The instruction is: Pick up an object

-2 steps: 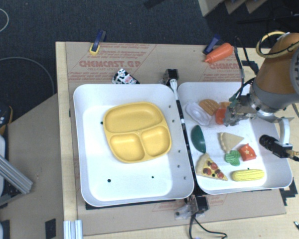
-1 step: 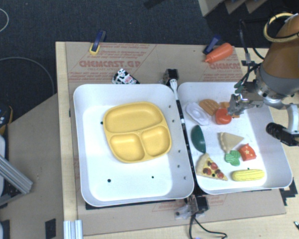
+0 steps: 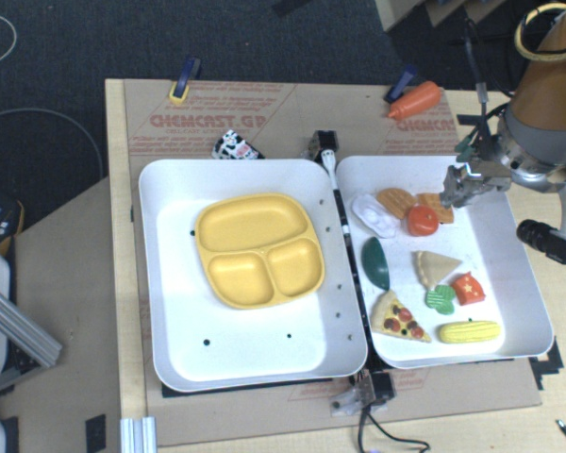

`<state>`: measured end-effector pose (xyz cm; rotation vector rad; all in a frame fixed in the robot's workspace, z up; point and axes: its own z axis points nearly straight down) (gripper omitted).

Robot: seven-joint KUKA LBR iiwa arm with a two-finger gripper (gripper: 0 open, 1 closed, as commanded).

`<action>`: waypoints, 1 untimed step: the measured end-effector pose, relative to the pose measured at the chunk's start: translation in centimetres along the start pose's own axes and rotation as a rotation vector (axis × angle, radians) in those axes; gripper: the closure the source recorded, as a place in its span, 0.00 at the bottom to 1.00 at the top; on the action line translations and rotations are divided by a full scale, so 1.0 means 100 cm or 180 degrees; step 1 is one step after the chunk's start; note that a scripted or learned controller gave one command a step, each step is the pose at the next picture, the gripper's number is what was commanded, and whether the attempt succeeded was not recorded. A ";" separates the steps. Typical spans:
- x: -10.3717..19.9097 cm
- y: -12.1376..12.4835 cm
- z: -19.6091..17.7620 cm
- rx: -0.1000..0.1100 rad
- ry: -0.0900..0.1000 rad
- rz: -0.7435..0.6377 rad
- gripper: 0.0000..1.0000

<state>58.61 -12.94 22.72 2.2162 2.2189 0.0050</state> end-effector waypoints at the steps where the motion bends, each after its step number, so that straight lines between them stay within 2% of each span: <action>1: 0.055 0.014 -0.004 0.0007 0.0004 -0.0011 1.00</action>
